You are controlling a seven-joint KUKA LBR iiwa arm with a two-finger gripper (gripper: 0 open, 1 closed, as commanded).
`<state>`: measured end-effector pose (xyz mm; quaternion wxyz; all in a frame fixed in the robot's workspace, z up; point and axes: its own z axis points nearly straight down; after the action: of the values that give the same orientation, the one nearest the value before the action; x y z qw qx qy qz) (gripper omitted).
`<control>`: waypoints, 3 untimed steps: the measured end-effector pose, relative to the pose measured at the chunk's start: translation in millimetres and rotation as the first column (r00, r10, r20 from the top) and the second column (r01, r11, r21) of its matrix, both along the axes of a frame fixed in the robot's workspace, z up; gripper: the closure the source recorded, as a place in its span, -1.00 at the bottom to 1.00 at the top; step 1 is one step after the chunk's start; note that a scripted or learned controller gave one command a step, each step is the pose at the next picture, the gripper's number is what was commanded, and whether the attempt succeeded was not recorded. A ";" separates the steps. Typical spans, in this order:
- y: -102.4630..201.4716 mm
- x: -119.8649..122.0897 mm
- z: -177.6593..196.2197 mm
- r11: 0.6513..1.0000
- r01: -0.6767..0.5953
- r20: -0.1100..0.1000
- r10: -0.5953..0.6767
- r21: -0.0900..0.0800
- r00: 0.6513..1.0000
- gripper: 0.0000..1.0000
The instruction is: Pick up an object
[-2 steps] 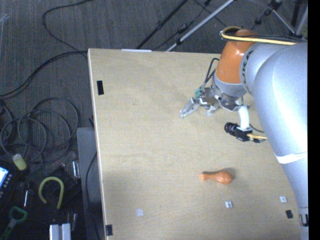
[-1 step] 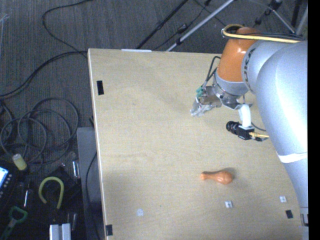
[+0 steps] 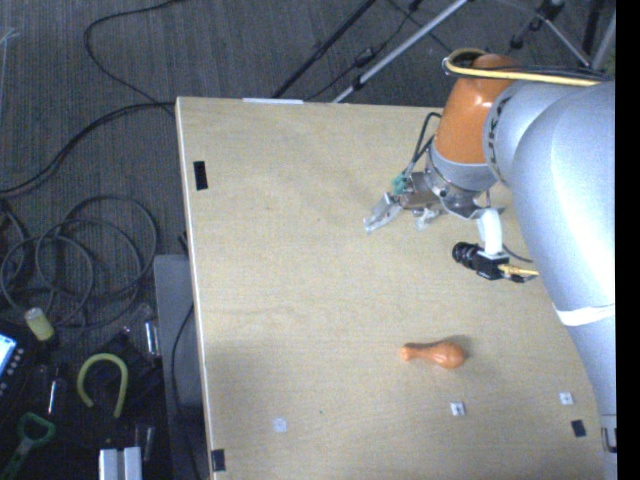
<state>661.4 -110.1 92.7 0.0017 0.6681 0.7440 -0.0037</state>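
While the arm [image 3: 560,188] reaches in from the right, its gripper [image 3: 400,208] hangs over the middle of the tan board [image 3: 290,298]. The gripper points to the left and a bit down. Its thin silver tips look a little apart, and nothing sits between them, so it holds nothing. The tips are small and a bit blurry, so how wide they stand is hard to say.

One thing lies on the board to pick up: a small orange toy [image 3: 435,354]. It has a round fat end on the right and a thin neck that points left. It lies flat on its side, near the front of the board, well apart from the gripper and closer to the camera. Nothing else lies close to it, so there is room to come down on it from above.

I think the pick has not begun. The gripper needs to move toward the front of the board until it is over the toy, then go down. The thin neck looks like the easy part to pinch. The fat end is round and could slip out or roll away.

A black cable [image 3: 490,263] hangs by the wrist, off the toy's side.
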 end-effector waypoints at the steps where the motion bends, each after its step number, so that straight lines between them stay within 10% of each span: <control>1: -41.4 -10.0 81.1 0.932 0.362 0.002 -0.362 0.003 0.932 -1.00; 3: -100.2 6.8 33.4 0.996 0.090 0.000 -0.090 0.005 0.996 -1.00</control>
<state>668.3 -210.3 126.1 0.0001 0.7008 0.7133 -0.0019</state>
